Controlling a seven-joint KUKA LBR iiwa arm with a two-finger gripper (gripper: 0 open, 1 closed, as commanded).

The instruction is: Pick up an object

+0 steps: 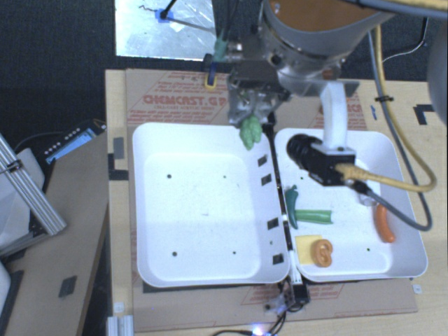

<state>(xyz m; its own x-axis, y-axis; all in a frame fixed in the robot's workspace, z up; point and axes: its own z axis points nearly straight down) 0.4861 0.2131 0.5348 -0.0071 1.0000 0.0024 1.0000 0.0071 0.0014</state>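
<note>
The arm is reaching in from the right, its orange band (pixel 329 12) sitting high over the far edge of the bench. The gripper (pixel 252 121) is hanging above the far end of the divide between the two bins. A pale green object (pixel 250 133) is sitting between its fingers, so the gripper is closed on it and carrying it clear of the bin floors, just over the far right corner of the left bin (pixel 196 208).

The right bin (pixel 399 257) is holding the other things. A green pepper (pixel 311 216) is lying near its left wall, with a darker teal piece (pixel 290 200) just beside it on the far side. Nearer the front, a yellow block (pixel 306 246) is lying with an orange ear-shaped toy (pixel 323 253) touching its right side. An orange carrot (pixel 383 224) is lying toward the right wall, well apart from the others.

A black camera unit (pixel 318 161) on a white bracket is hanging over the far part of the right bin, and a yellow cable (pixel 392 180) is running from it toward the right.
</note>
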